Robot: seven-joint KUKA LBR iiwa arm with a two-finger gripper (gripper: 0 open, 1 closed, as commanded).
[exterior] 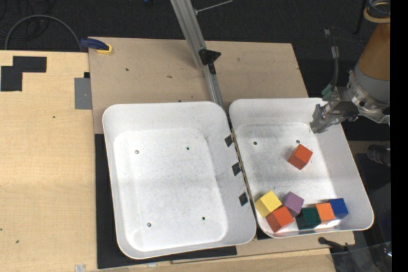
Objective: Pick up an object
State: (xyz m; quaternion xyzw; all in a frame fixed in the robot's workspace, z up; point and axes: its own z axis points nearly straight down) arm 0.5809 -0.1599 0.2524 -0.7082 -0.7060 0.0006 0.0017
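Note:
A red cube (pixel 300 156) lies alone near the middle of the right bin (pixel 268 118). Along that bin's front edge sits a cluster of cubes: yellow (pixel 269 202), purple (pixel 293 202), red-orange (pixel 280 218), dark green (pixel 308 218), orange (pixel 326 211) and blue (pixel 338 207). My gripper (pixel 320 119) hangs over the bin's back right corner, up and to the right of the lone red cube, with nothing visibly between its fingers.
The left bin (pixel 127 130) lies beside the right one, joined by black clips (pixel 236 169). A slanted aluminium bar (pixel 189 22) rises behind the bins. The arm's orange band (pixel 376 54) stands at the right edge.

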